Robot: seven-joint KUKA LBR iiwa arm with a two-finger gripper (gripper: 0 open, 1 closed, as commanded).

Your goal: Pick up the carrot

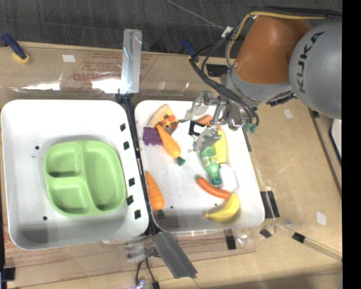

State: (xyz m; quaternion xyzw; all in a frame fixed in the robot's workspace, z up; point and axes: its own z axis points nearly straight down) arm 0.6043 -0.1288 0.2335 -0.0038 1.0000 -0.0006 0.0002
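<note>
Carrot (pixel 169 139) lies left of gripper (pixel 207 125) (finger state unclear); 2 carrots (pixel 154 192), perhaps risking wrong pick.

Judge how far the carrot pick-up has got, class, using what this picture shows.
Done: the claw is over the right bin, above the toys near its top edge. In hand: no carrot shows in it. Left: one carrot lies near the grapes, another by the left wall; neither is lifted.
</note>
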